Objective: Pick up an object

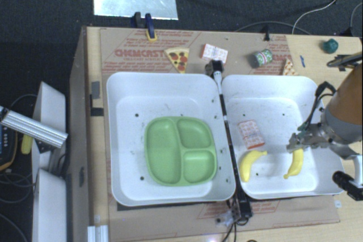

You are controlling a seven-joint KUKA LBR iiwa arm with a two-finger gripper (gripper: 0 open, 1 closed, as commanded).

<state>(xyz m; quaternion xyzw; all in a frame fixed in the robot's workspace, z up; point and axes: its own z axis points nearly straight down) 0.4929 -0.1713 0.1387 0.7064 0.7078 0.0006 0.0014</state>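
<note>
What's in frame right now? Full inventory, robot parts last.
bins: 2, white, side by side on the bench
divided plate: 1, green, three compartments, in the left bin
bananas: 2, yellow, front of the right bin; the second lies under the gripper
packet: 1, white and red, right bin, behind the bananas
pizza slice: 1, yellow and red, on the bench behind the left bin
small card: 1, white and red, bench behind the bins
can: 1, green, bench behind the right bin
gripper: 1, grey, over the right bin, above one banana
</note>
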